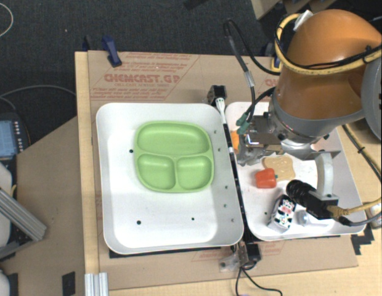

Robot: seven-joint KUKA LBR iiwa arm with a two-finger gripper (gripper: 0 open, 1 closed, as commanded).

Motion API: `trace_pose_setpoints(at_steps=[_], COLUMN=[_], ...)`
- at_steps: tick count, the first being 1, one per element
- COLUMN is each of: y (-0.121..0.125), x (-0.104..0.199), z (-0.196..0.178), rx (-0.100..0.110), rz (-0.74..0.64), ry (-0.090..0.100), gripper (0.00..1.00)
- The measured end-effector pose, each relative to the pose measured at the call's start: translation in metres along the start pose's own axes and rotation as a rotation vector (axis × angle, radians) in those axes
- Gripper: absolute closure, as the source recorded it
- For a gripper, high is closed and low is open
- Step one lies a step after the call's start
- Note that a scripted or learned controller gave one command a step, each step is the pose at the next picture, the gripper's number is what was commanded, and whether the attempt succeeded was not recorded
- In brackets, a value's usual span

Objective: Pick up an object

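Observation:
My gripper (245, 155) hangs low over the left part of the right bin (339, 227), close to the wall between the two bins. A small red block (265, 178) lies just right of it and slightly nearer the front. A tan, toast-like slice (279, 164) lies behind the block, partly under the wrist. A thin orange piece (235, 142) shows at the bin's left wall beside the gripper. Toward the front of the same bin sits a small white object with dark and coloured marks (281, 213). The arm's bulk hides the back of this bin.
The left bin (117, 214) holds a green divided plate (174, 156) in its far half. Both bins rest on a cardboard sheet (148, 73). A blue clip (111, 51) sits at the sheet's back left corner.

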State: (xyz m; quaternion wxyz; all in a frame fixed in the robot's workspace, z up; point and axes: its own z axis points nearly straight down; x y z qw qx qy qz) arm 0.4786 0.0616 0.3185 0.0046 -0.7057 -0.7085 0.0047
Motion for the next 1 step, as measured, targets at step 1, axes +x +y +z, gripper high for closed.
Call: trace_pose_setpoints(at_steps=[1], y=[0.0001], x=[0.0503], z=[-0.1078], rx=[-0.027], rz=[-0.003], ry=[0.005], gripper=[1.0])
